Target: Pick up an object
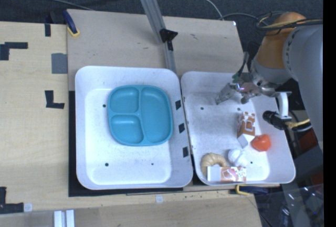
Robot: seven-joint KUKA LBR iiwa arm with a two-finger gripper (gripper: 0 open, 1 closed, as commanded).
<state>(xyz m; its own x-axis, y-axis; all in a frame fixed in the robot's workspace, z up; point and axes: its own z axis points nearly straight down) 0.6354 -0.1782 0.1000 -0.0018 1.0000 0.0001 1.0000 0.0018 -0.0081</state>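
At the lower right of the frame, the right bin [207, 116] holds five loose things along its near and right sides: one flat printed packet [227, 173] against the near wall, one tan croissant-shaped piece [212, 159] just above it, one small white lump [235, 156] beside that, one orange-red rounded piece [261, 142] near the right wall, and one upright printed carton [246, 125] just left of and above it. Left of centre, the left bin [86, 131] holds one teal plate [140, 115] with three compartments. Farther up, at the right bin's upper part, the hand [227, 95] hangs over bare bin floor, apart from all five things, its two fingers spread and pinching nothing. Both bins sit on the wooden surface [31, 131].
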